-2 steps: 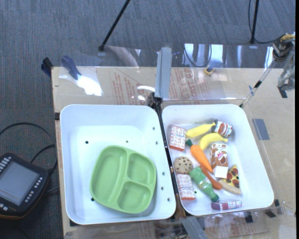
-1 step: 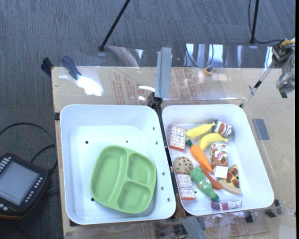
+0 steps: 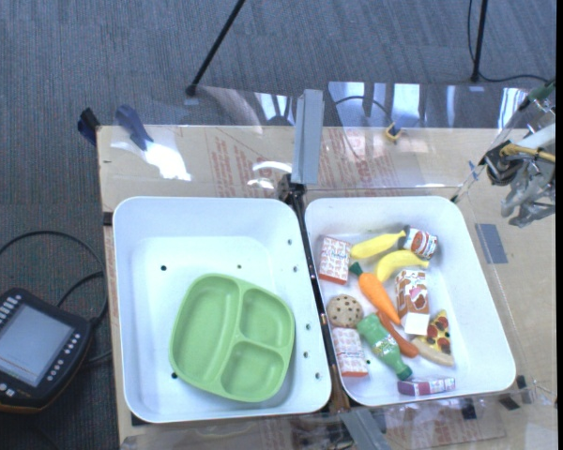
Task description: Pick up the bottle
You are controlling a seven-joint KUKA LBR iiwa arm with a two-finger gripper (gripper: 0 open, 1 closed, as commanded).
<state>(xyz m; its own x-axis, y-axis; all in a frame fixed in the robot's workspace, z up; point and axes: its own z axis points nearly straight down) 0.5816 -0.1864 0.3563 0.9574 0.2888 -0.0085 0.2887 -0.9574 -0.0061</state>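
Two shallow white bins are sitting side by side on the counter (image 3: 216,157). The left bin (image 3: 141,251) is holding a green divided plate (image 3: 233,337) — three compartments, lying flat toward the bin's near side. The right bin (image 3: 469,289) is carrying a cluster of toy foods. The bottle (image 3: 384,347), green with a white label, is lying on its side in the near half of that bin, its cap pointing toward the near right corner; it is lying just beside a carrot (image 3: 385,309) on its right and a small red-and-white packet (image 3: 349,352) on its left. A cookie (image 3: 342,309) is sitting just behind the bottle, two bananas (image 3: 389,253) are lying toward the far side with a small can (image 3: 419,243) next to them, and a pizza slice (image 3: 436,336) is resting to the right of the carrot. The gripper (image 3: 528,204) is hanging at the right edge — beyond the right bin's far right corner and well apart from the bottle; whether it is spread or closed I cannot tell.
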